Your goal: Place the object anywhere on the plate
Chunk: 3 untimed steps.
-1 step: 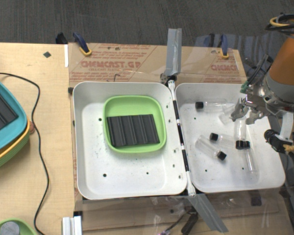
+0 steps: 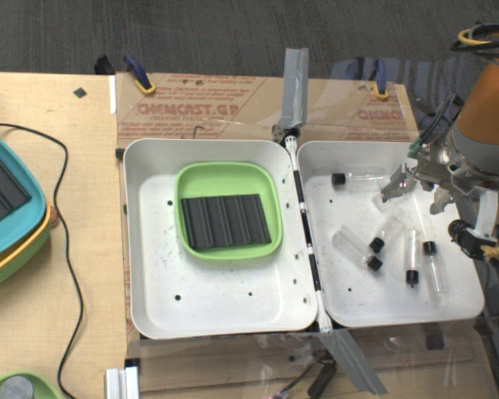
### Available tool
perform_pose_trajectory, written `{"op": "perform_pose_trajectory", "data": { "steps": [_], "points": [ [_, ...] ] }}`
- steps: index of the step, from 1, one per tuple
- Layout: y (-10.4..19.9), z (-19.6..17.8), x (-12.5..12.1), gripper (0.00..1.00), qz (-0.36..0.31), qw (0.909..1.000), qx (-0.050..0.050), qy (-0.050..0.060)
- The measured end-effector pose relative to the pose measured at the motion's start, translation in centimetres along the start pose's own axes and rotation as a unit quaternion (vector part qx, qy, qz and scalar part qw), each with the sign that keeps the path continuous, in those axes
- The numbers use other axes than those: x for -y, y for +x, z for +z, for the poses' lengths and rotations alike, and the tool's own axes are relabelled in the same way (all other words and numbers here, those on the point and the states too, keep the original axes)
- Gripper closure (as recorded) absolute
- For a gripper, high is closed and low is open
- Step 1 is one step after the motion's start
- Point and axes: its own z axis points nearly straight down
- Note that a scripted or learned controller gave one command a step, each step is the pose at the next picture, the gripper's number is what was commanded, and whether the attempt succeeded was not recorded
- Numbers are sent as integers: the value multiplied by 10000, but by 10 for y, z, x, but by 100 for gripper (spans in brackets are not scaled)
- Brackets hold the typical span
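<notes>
A green square plate [image 2: 270,191] sits in the left white bin [image 2: 150,289]. On it lies a dark ribbed rectangular object [image 2: 224,221], flat and near the plate's middle. My gripper [image 2: 417,196] hangs over the upper right part of the right bin [image 2: 349,306], well away from the plate. Its two grey fingers [image 2: 397,186] stand apart and hold nothing, so it is open.
Several clear vials with black caps [image 2: 412,260] lie scattered in the right bin under and beside the gripper. A grey divider bar [image 2: 303,223] runs between the bins. Stacked teal and yellow bowls [image 2: 12,214] and a black cable [image 2: 66,248] are on the bench's left.
</notes>
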Motion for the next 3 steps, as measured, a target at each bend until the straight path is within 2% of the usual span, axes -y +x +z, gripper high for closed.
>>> {"op": "perform_pose_trajectory", "data": {
  "steps": [1,2,3],
  "points": [
    [-64,-61,-22,0,714,9974,-1,0],
    [-71,-95,-8,0,1255,9921,1,4],
    [-72,-161,-2,0,2573,9663,4,9]
  ]
}}
